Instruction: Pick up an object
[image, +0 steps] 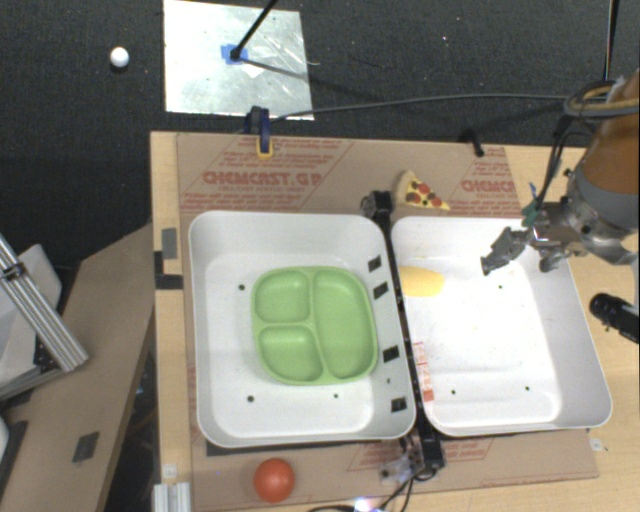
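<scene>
Here, green divided plate (314, 325) in left bin (218, 262), yellow piece (421, 282) in right bin (560, 395)

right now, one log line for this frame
gripper: open, holding nothing | over right bin | yellow item: right bin | green tray: left bin

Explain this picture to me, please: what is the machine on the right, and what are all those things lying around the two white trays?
One camera looks down at a slant on a bench. The robot arm reaches in from the right; its gripper hangs above the right bin, with nothing visibly between its fingers. A small yellow object lies in that bin. The left bin holds a green divided plate. Outside the bins sit a toy pizza slice and an orange-red ball.
</scene>
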